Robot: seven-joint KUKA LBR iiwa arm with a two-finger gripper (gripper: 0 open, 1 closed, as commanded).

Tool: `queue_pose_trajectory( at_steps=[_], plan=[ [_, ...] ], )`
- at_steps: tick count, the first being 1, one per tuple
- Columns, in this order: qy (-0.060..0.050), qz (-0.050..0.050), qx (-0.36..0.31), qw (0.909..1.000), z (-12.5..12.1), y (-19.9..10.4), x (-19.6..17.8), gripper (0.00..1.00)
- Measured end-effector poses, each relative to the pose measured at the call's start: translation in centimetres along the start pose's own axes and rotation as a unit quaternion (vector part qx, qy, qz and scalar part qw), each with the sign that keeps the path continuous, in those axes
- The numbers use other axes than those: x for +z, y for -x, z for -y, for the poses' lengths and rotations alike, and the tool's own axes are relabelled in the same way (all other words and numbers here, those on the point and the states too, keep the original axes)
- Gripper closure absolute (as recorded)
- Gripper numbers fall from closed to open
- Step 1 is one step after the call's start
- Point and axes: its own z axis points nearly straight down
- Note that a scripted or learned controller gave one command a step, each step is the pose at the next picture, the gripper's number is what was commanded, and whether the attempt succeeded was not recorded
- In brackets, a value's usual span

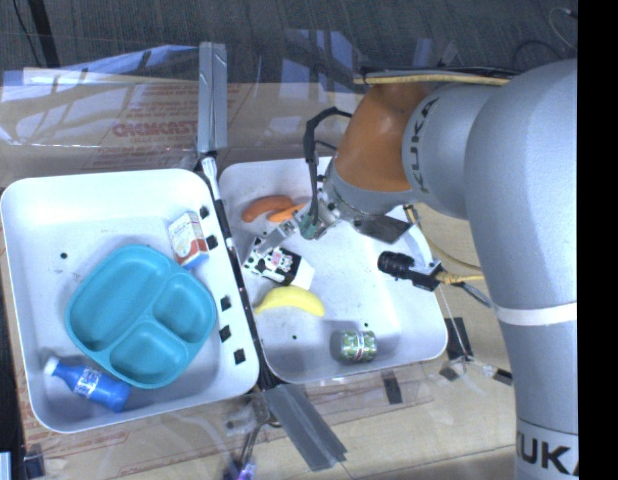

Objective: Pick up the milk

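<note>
Two shallow white bins (49,268) are set side by side on a wooden bench. From the right, the grey arm is bent down over the right bin, its gripper (311,226) near an orange sausage-shaped toy (269,208); whether it is open cannot be told. A small red-and-white milk carton (186,238) lies in the left bin.

Lab bench scene, dark floor behind, clear sheeting over a wooden counter.
Light brown wooden counter (429,408) runs under two shallow white plastic bins (29,298), side by side. Crinkled clear plastic sheet with red print (139,118) covers the far part of the counter. Grey metal bar (211,98) stands upright between the bins at the back. Dark grey carpeted floor (289,8) beyond, dim; black stand leg (34,8) upper left.
</note>
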Motion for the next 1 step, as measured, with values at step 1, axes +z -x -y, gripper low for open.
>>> queue_pose_trajectory(
  at_steps=[1],
  plan=[
    [-0.001, 0.001, -0.112, 0.9938, 0.02, -0.18, 1.26, 0.00]
  ],
)
